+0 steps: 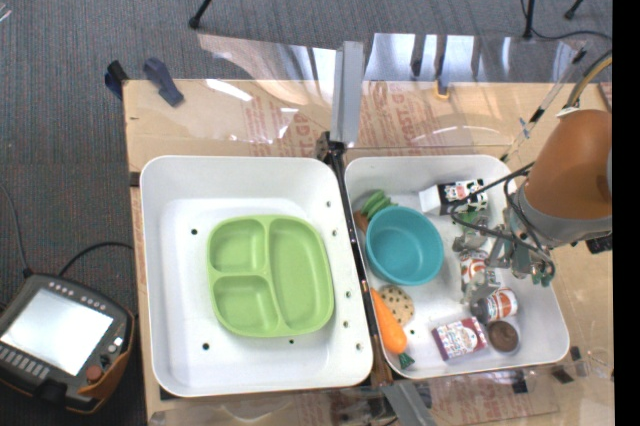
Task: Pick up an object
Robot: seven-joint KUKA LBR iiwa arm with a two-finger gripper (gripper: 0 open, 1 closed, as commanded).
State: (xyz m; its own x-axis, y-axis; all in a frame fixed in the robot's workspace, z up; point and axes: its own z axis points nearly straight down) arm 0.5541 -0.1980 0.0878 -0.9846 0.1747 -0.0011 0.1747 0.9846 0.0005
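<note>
— Nearest the camera, lower left: what is that item?

— Teach pendant (pixel 58 339), pale screen facing up, lying on the floor beside the bench. It touches neither bin.

— And the two bins?

— Left bin (pixel 160 214): it holds one green divided plate (pixel 270 274), lying flat near the middle. Right bin (pixel 555 339): it holds every small object. At its near wall lie a carrot (pixel 392 324), a cookie (pixel 398 302) just beside the carrot, a small red-and-white carton (pixel 459 339) and a dark round piece (pixel 503 337) next to that carton. A teal bowl (pixel 404 246) stands upright toward the bin's left side, with a green item (pixel 375 204) at its far rim. A black-and-white carton (pixel 455 195) lies near the far wall.

— Where are you?

— I reach in from the right, orange band (pixel 575 164) over the right bin's far right corner. My gripper (pixel 497 266) hangs over the right half of that bin, to the right of the teal bowl.

— What lies closest to it?

— Two red-and-white cans: one can (pixel 474 268) just beside the gripper on the bowl side, a second can (pixel 498 304) just on its near side.

— Is the gripper wide, narrow, or holding something?

— That cannot be told from this slanted view; its metal parts overlap the cans. Contact with either can is likewise unclear.
</note>
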